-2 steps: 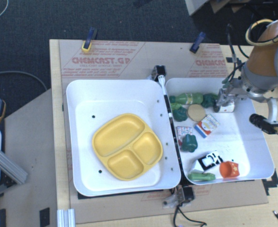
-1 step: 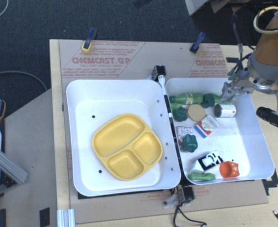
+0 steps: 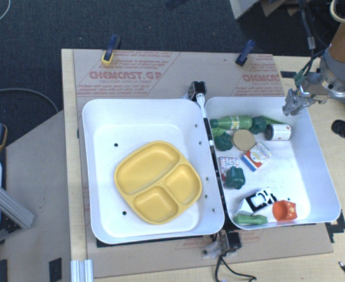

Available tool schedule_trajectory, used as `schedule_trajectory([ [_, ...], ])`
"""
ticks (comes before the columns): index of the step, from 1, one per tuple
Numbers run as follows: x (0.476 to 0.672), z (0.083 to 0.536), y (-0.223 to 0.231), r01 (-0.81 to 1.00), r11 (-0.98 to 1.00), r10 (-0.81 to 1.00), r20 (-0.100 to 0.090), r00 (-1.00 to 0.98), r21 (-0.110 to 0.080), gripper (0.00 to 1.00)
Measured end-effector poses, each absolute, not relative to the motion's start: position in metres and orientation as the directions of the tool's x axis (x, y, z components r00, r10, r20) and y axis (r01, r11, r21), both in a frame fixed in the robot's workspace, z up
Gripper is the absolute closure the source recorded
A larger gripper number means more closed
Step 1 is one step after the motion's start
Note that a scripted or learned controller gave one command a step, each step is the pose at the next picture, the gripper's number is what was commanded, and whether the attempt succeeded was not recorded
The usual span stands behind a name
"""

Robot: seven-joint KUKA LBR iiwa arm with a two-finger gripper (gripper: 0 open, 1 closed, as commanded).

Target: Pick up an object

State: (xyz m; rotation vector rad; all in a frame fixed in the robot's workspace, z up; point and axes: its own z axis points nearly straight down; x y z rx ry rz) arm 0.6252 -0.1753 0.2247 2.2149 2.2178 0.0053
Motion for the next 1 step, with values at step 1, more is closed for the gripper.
schedule_trajectory([
  [1, 0.5992, 0.2156, -0.1247, 1.000, 0.004, 1.000, 0.003, -0.004, -0.004, 1.00],
])
